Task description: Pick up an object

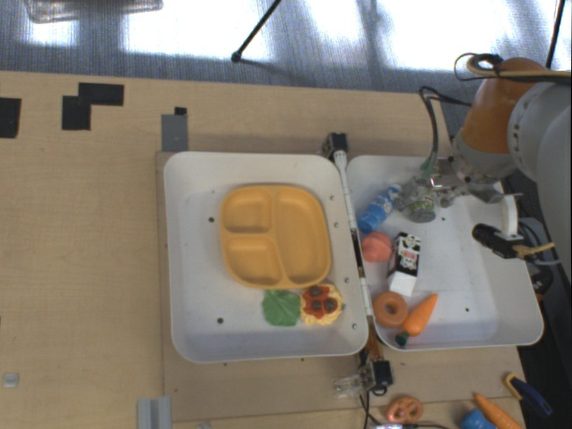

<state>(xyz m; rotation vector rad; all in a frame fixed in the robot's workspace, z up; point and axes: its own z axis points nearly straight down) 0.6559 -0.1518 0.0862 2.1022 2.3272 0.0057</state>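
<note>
Your arm reaches in from the surface's right edge, its orange band high near the far right corner and the wrist bent down over the far edge of the right bin. The gripper hangs low there, just beside the blue-capped bottle, and you cannot tell how it is set. In that bin, the pink ball, black-and-white carton, doughnut and carrot lie along its left side, while the left bin carries a yellow divided plate, lettuce leaf and small pizza.
</note>
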